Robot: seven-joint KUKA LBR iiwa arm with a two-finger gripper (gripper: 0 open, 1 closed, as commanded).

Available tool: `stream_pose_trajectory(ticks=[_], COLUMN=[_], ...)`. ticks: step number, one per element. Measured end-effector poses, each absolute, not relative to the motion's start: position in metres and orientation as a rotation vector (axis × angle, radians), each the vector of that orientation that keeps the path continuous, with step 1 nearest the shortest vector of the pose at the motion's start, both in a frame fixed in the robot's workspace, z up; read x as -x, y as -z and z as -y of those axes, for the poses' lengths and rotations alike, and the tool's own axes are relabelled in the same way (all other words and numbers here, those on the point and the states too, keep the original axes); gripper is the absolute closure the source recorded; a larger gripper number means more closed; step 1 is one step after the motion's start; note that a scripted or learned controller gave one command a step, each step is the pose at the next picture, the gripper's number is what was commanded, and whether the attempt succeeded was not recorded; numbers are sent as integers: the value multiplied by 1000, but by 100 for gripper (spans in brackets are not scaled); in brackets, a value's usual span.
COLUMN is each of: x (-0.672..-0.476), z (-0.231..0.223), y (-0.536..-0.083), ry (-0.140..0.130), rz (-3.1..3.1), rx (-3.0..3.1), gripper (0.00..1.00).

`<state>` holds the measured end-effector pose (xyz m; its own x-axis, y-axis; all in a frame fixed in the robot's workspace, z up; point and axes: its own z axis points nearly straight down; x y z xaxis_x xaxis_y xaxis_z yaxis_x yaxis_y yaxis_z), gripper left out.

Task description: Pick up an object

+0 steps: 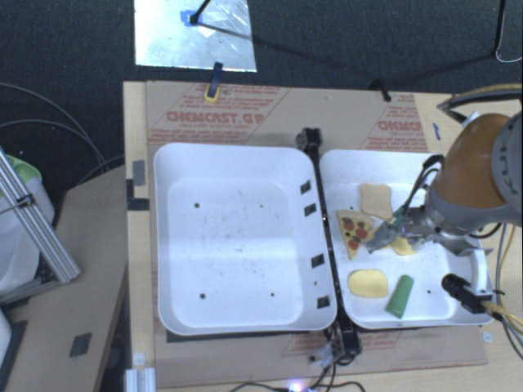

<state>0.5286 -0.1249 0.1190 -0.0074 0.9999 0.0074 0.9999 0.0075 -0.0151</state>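
The gripper is reaching low into the right bin, its tip lying over the pizza slice and maybe touching it; how wide the jaws stand I cannot tell. A tan square, yellow piece and green cylinder are sitting nearby

Jaws low in the right bin, tips at the pizza slice. Tan bread slice just behind them; yellow round piece and green cylinder nearer the front. Left bin well apart.
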Motion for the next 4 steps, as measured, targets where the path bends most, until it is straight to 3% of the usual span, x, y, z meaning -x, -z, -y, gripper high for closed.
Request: stream_pose_trajectory(ticks=[1,2,3,4], x=[-586,-585,-537,-503], z=[81,84,104,40], y=[-83,-96,-92,-304], ry=[5,8,25,21], rz=[2234,2229,2236,2241], rx=[2213,2221,2235,2218], gripper=[0,100,100,100])
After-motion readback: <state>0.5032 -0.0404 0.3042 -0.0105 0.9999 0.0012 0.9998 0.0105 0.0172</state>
